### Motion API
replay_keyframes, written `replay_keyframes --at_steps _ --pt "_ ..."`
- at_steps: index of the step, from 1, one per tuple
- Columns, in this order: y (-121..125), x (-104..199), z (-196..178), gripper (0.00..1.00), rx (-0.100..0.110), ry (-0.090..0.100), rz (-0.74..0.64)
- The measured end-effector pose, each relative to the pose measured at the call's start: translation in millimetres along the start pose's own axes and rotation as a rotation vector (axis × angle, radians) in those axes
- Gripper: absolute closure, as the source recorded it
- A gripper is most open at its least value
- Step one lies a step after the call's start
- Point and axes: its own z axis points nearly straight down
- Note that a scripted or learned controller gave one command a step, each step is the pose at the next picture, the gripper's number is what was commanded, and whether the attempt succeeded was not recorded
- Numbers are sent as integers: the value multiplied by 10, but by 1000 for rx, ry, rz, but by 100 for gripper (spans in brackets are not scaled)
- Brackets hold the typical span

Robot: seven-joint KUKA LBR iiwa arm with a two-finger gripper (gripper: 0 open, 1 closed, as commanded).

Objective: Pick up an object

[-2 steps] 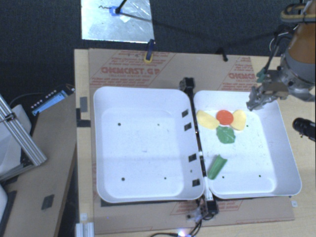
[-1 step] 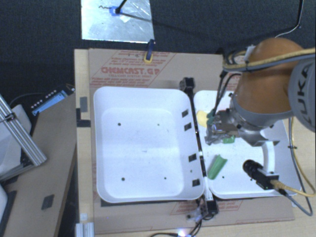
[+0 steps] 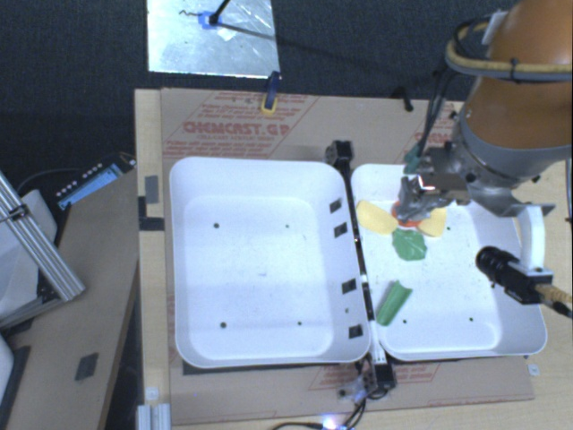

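Where yellow piece [image 3: 378,217] lies, gripper [image 3: 411,210].

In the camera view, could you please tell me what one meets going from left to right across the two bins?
Left white bin → black clips along the divider → right white bin, where the green stick comes first, then the green piece below the pincer.

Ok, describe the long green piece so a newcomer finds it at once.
Look in the right bin, near its left wall and front half. The long green piece lies alone, tilted, away from the gripper. The other green thing is rounder and sits beside yellow pieces.
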Motion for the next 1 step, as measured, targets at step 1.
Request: replay_keyframes --at_steps 1 --pt "-7 -532 116 100 6 -2 7"
